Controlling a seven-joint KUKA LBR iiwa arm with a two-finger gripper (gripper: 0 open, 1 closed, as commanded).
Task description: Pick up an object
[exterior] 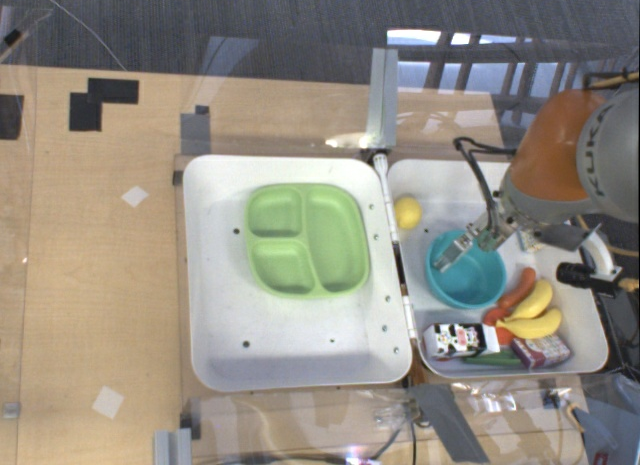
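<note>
Arm [600, 143]: grey rounded casing, dark lettering partly visible.
Band [555, 148]: broad, orange.
Cable [478, 168]: thin, black, looped beside the wrist.
Tool [472, 245]: small, metallic grey.

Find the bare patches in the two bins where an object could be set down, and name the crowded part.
Bare floor rings the green plate in the left bin. In the right bin, room is left only behind the lemon.

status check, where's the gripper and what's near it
Gripper over teal bowl, right bin. Nothing seen in jaws. Bananas, lemon close by.
</note>
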